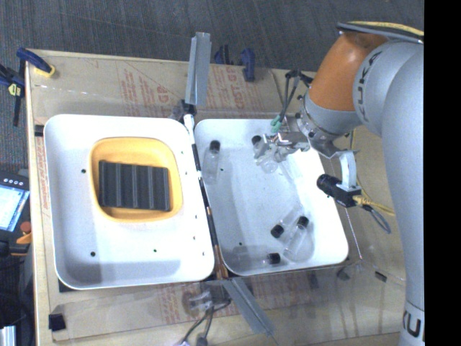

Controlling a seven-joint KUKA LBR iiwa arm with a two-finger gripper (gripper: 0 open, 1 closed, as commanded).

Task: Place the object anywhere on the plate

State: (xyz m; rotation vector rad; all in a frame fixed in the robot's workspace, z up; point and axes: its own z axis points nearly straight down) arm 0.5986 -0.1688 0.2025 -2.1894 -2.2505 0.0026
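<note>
Gripper (277,144) low over the right bin's (245,215) far corner, fingers' state can't tell.

It sits right at a clear bottle (265,152) with a dark cap; nothing visibly clamped between fingers. More clear bottles in that bin: one (212,158) near the left wall, a pair (292,233) near the front right. Yellow plate (137,150) with a dark ridged insert is in the left bin (65,251), well apart. Risks: transparent, round bottle likely rolls or slips on closure, empty lift, or drop crossing the bin walls.

arm (392,121): smooth grey shell | orange band (344,74) above wrist | thin dark cables near wrist
</note>
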